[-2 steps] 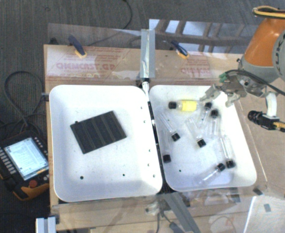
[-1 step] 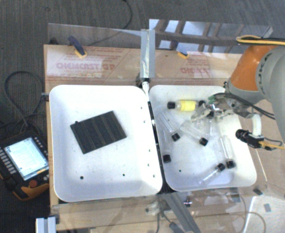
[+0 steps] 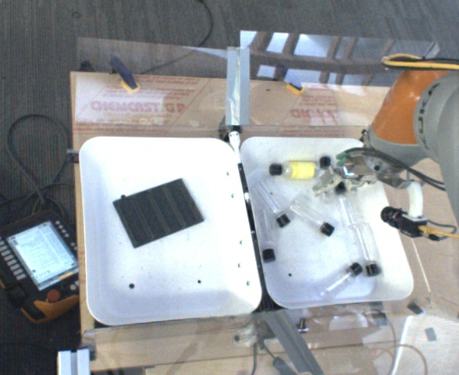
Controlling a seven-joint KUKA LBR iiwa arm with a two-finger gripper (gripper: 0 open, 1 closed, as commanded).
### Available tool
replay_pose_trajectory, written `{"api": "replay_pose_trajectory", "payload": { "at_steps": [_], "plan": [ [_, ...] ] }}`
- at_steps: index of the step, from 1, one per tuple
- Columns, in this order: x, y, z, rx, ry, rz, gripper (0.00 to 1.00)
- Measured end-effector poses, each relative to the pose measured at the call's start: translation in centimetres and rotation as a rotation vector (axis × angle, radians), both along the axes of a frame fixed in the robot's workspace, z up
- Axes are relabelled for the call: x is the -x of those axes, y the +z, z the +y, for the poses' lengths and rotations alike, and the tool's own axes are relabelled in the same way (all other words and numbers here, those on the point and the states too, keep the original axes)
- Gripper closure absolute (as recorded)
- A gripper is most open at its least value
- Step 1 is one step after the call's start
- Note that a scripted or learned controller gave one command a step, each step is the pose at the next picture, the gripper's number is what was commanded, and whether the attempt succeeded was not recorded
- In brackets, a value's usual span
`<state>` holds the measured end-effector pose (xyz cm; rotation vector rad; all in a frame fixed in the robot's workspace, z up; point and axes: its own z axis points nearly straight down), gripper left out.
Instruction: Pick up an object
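Over the right-hand shallow white bin [image 3: 386,283], the two-finger gripper [image 3: 340,174] hangs beside a yellow black-capped vial [image 3: 300,169]. Whether it is parted or closed cannot be told. Nothing looks lifted yet; clear black-capped tubes [image 3: 364,244] lie scattered.

Dark grey floor [image 3: 73,6] is surrounding the bench on the top and left sides, carpet-like in texture. A thin cable [image 3: 202,10] is trailing across it near the top, and a looped black cable [image 3: 34,143] is lying at left. A handheld control pendant [image 3: 34,268] (screen lit, orange-edged casing) is resting on the floor at lower left. A brown board [image 3: 159,100] with faint red lettering is covering the benchtop. Even, bright light is falling throughout.
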<state>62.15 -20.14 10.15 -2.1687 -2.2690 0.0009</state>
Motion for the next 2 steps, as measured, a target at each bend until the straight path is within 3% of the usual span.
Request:
{"api": "replay_pose_trajectory", "payload": {
  "at_steps": [1, 2],
  "plan": [
    [-3.6, 11.1, 4.9, 0.004, -0.078, -0.003, 1.0],
    [-4.7, 12.8, 8.5, 0.003, -0.167, 0.0, 1.0]
  ]
}}
